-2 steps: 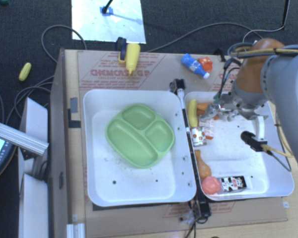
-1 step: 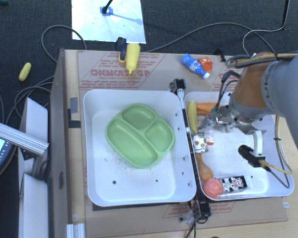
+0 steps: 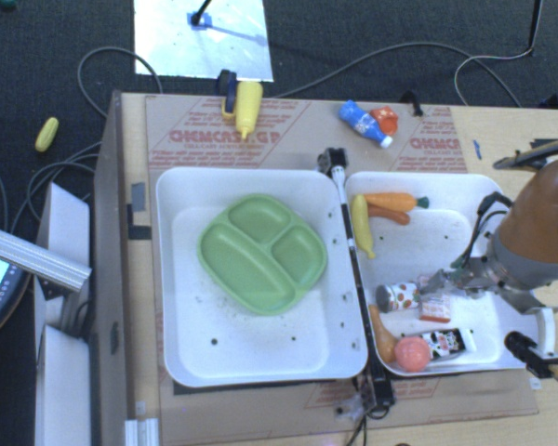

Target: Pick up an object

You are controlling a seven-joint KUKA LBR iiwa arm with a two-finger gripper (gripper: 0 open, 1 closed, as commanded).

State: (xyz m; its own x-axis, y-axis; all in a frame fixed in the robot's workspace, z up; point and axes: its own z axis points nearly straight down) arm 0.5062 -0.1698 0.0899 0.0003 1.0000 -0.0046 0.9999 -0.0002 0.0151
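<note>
One small can [image 3: 399, 295] lies on its side just left of my gripper [image 3: 437, 286], long axis left-right; my finger opening I cannot tell.

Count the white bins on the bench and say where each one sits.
2. The left bin holds a green divided plate; the right bin lies beside it, under the gripper.

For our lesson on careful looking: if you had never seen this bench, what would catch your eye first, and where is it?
First the green divided plate, alone in the left bin. Then the right bin, with a carrot and banana near its far left corner and a pink ball at its near edge. The grey arm's claw hangs over a small can there.
</note>
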